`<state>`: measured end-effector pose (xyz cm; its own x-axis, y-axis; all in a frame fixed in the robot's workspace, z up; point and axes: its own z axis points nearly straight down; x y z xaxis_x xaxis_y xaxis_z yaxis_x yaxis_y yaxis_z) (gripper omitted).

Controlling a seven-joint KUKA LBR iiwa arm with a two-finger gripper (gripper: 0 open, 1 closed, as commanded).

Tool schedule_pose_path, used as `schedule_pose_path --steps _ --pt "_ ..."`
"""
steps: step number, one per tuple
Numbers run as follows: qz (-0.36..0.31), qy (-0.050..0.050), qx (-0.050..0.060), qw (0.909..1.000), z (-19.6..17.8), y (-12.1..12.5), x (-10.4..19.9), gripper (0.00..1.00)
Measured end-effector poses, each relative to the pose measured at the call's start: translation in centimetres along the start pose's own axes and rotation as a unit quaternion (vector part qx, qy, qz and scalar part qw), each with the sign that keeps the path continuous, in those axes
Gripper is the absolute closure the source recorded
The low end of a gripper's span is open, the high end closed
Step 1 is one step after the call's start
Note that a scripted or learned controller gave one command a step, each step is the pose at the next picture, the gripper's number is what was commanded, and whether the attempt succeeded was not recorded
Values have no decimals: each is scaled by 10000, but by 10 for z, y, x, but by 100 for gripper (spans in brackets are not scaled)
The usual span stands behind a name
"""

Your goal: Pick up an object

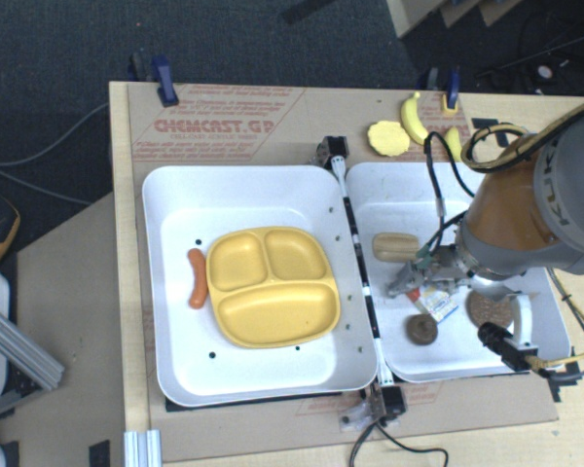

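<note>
We cannot tell the gripper's (pixel 420 278) grasp state. A tan roll (pixel 396 247) sits just beyond it and a brown puck (pixel 421 330) just nearer us; we risk closing between them, catching nothing.

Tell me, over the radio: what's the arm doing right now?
Gripper low in right bin, grip unclear. Bread-like piece beside it, brown round piece just below. Nothing seen lifted.

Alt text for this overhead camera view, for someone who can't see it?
A grey and orange robot arm reaches into the right white bin, near a tan bun and a brown cookie. The left bin holds a yellow divided plate and a sausage.
</note>
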<state>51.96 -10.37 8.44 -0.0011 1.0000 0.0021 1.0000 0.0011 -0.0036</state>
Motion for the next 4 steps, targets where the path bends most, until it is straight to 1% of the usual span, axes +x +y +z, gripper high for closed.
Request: schedule_pose_path --steps 1,2,3,4 --pt "23 -28 -30 10000 0 8 -50 0" --pt "-13 -22 -56 10000 -2 90 -52 0" --pt "-25 -14 -65 10000 -61 119 -2 0" --pt "16 -5 -27 10000 -1 102 1 0"
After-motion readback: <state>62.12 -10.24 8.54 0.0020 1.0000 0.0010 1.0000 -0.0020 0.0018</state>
